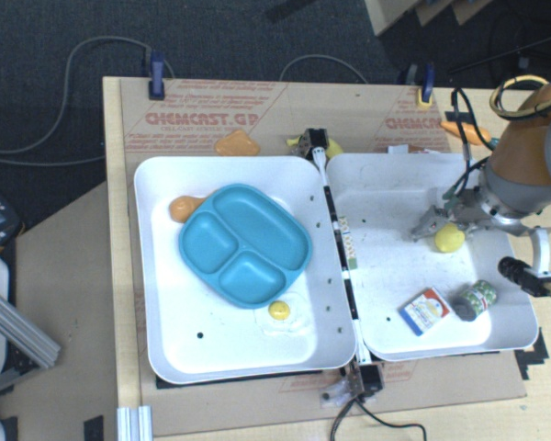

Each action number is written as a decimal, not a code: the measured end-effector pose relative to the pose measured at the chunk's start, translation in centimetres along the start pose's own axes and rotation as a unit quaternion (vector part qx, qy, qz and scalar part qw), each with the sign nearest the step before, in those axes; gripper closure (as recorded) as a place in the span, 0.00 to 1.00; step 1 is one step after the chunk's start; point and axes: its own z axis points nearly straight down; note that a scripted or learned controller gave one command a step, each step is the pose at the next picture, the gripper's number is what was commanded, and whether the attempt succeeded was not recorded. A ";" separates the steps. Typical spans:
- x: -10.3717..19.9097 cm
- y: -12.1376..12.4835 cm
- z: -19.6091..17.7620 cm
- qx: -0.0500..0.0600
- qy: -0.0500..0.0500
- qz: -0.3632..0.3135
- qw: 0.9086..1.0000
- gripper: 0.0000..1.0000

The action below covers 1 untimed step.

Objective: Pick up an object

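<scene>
Tool (444,226) spread wide over yellow ball (449,238); arm (523,154) hides its upper part

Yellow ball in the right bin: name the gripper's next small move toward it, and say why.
Probably a short drop straight down. The gripper sits just above and touching the edge of the yellow ball in the right bin, and nothing shows the ball held yet.
</scene>
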 end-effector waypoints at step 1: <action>0.0 0.1 -1.1 -0.002 -0.001 0.000 1.000 1.00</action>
